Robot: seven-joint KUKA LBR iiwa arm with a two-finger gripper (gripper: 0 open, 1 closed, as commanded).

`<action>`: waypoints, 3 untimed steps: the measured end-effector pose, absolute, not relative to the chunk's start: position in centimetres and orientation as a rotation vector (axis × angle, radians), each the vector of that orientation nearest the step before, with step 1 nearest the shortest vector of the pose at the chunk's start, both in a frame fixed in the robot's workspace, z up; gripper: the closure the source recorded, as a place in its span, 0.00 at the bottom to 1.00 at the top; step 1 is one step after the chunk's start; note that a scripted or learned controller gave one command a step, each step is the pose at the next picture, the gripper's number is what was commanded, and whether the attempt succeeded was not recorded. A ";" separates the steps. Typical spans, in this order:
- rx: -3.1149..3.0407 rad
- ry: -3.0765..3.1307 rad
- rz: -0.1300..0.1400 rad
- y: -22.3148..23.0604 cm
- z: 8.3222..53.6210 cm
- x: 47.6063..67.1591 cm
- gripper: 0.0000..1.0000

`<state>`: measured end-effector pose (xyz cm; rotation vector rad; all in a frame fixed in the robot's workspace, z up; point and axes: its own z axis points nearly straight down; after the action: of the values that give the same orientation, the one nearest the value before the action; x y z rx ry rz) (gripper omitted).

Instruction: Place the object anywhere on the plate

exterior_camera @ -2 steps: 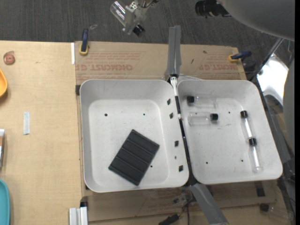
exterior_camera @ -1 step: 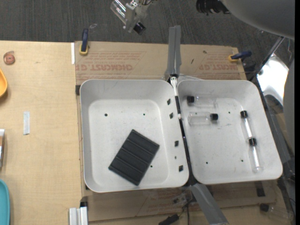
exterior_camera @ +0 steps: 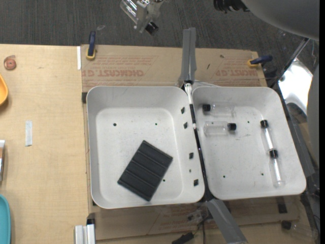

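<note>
From my station I log: floor [exterior_camera: 61, 14], dark grey carpet with a fine rib, across the far side. Bench top [exterior_camera: 40, 177], pale wood, on the left. Cardboard sheet [exterior_camera: 223, 70], brown with reversed red print, over the bench's middle and right, held at its far edge by a blue-and-yellow clamp [exterior_camera: 91, 46] on the left and another clamp [exterior_camera: 259, 61] on the right. Light is even, with a bright glare patch [exterior_camera: 297, 83] at the right.

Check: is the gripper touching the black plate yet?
Apart. The camera view shows the gripper above the bins' far edge, a clear vial between its fingers, while the plate lies flat in the left bin.
</note>
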<state>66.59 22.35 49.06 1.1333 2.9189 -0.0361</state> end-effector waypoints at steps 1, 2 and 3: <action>1.131 2.918 -0.041 22.4 49.8 66.7 1.00; 1.130 2.918 -0.045 22.5 50.5 66.8 1.00; 1.128 2.917 -0.049 22.6 51.2 66.9 1.00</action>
<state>66.87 22.56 51.21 1.1275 2.9170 -0.0488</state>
